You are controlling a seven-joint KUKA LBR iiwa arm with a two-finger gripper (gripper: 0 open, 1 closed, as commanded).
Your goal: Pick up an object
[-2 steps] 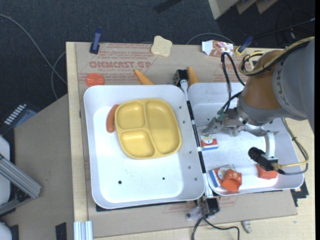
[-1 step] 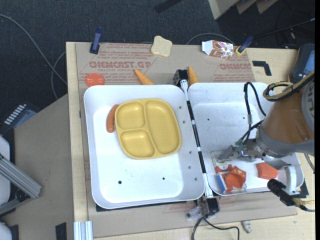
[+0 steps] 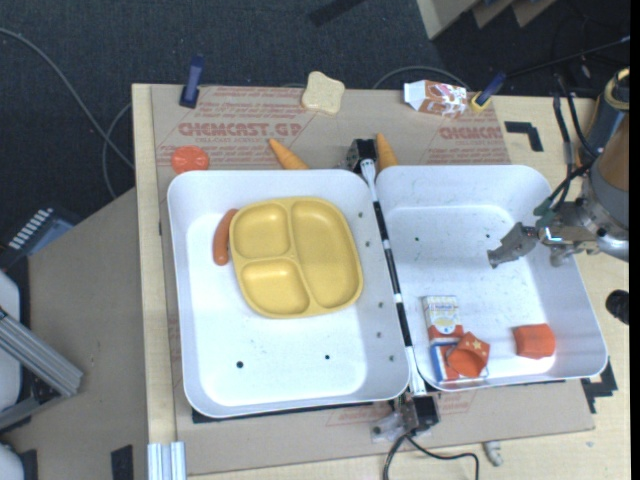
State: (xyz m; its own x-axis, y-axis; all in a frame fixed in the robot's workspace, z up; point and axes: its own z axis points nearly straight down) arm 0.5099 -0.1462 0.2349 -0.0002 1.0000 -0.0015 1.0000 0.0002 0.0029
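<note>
Left bin (image 3: 200, 298) holds a yellow tray (image 3: 296, 256), a sausage (image 3: 221, 238) just beside it. Right bin (image 3: 470, 193), beside that tray's bin, holds a carton (image 3: 441, 317), a wrapper (image 3: 466, 356) and an orange block (image 3: 535, 341); the gripper (image 3: 503, 252) hovers above them, fingers can't be made out.

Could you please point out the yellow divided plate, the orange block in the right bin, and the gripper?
yellow divided plate (image 3: 296, 256), camera view, on the ridge where its compartments meet
orange block (image 3: 535, 341), camera view, on its top face
gripper (image 3: 503, 251), camera view, at its fingertips
</note>
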